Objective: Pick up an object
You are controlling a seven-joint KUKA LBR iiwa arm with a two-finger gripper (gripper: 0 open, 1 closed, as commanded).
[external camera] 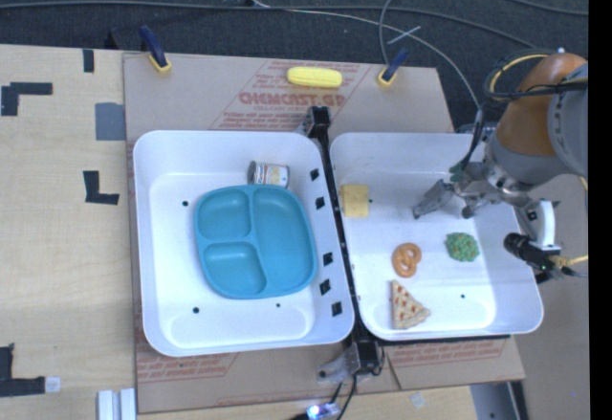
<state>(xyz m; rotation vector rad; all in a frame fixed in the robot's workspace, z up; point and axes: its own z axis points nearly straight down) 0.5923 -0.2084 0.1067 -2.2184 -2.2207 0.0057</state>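
Two white bins on a cardboard-covered bench, my gripper [442, 201] over the right bin [497, 313].
My fingers are spread, holding nothing; the pizza slice [406, 306] lies below-left, tip pointing up, long axis near vertical.

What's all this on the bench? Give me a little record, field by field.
arm: grey with orange band, reaching in from the right
gripper: over the right bin's upper part, nothing seen between its fingers
left bin: blue divided plate, small can at its top edge
right bin: yellow block, pretzel, green lump, pizza slice
outside bins: yellow banana-like toy on cardboard
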